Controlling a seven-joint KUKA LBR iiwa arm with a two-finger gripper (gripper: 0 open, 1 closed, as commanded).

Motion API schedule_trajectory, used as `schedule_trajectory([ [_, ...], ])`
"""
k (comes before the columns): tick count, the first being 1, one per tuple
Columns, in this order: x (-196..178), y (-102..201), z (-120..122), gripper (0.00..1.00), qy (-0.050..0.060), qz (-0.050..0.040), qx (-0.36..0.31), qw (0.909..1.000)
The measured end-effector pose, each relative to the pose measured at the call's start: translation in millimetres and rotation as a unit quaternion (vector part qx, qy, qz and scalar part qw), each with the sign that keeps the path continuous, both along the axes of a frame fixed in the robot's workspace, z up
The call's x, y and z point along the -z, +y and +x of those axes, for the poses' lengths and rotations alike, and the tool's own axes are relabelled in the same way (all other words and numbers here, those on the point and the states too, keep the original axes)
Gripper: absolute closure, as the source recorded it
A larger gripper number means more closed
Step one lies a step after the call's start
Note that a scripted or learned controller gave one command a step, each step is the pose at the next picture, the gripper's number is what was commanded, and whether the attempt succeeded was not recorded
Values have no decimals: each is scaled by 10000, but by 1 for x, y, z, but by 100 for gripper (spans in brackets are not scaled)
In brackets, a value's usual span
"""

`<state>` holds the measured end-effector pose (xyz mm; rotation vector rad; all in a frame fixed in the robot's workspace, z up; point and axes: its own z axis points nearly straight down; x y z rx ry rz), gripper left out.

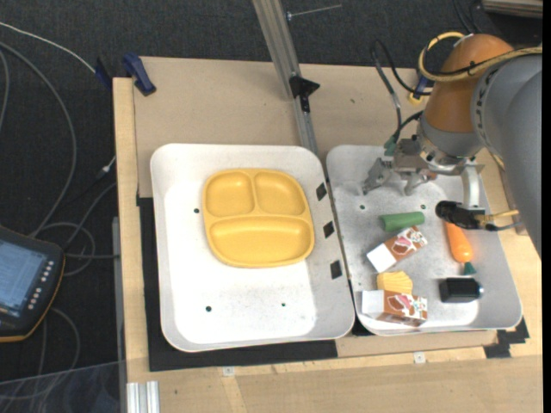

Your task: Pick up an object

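1. The bench (232, 101) carries two white bins: the left bin (172, 256) holds one yellow divided plate (256, 216).
2. The right bin (508, 304) holds the pickable things: one green block (402, 220), one carrot (461, 243), one black block (459, 290), two snack packets (398, 248), one yellow piece (394, 282).
3. The claw (398, 177) hovers spread open at the right bin's far end, gripping nothing; I judge the pick not yet made.

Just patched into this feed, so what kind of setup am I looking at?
Likely a robotics lab bench for pick trials: two white bins on a wooden bench, toy food such as a carrot, loose cables and a handheld control pendant on the floor.
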<state>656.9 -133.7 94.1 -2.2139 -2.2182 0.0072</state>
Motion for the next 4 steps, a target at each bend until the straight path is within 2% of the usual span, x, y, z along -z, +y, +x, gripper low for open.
schedule_trajectory([
  [1,-16,0,3,100,-51,-6,-3,10000],
  [3,-141,-2,17,100,-95,-21,-2,10000],
  [4,-159,-2,18,100,-70,-15,0,10000],
])
